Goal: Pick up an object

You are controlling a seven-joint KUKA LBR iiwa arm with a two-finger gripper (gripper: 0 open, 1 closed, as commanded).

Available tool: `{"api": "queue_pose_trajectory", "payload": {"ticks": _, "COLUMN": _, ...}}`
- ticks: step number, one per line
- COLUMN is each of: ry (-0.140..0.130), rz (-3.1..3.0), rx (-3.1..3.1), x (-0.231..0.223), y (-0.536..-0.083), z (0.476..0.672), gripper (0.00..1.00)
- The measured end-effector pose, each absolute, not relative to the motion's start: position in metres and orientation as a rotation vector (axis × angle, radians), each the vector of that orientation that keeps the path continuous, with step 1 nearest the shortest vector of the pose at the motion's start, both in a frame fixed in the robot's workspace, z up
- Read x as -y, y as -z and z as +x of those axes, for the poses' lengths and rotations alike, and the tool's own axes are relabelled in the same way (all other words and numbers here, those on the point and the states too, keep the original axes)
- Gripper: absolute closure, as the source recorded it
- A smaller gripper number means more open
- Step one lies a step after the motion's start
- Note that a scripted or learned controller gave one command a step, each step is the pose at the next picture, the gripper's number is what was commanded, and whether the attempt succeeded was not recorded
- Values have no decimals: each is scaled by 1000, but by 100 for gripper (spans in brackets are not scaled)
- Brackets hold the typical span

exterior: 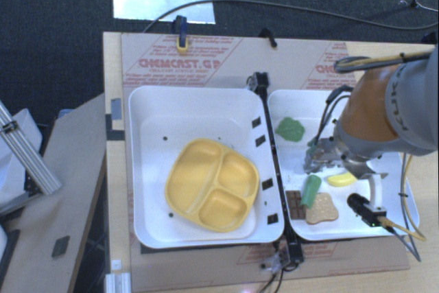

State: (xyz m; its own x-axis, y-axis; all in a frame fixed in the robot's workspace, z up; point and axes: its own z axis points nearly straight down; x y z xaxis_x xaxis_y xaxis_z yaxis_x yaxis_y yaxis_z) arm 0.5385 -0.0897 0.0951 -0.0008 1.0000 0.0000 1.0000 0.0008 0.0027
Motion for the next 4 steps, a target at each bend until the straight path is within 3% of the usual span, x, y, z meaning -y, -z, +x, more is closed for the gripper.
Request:
{"api": "queue_pose_trajectory", "payload": {"ticks": 3, "ry": -8, "rz": 2211, "rx": -2222, "x": 89, "y": -277, "z": 548, "gripper": 100}}
{"api": "queue_pose_trajectory", "payload": {"ticks": 4, "ry": -6, "rz": 2210, "rx": -2230, "x": 42, "y": -277, "z": 571, "gripper": 100}}
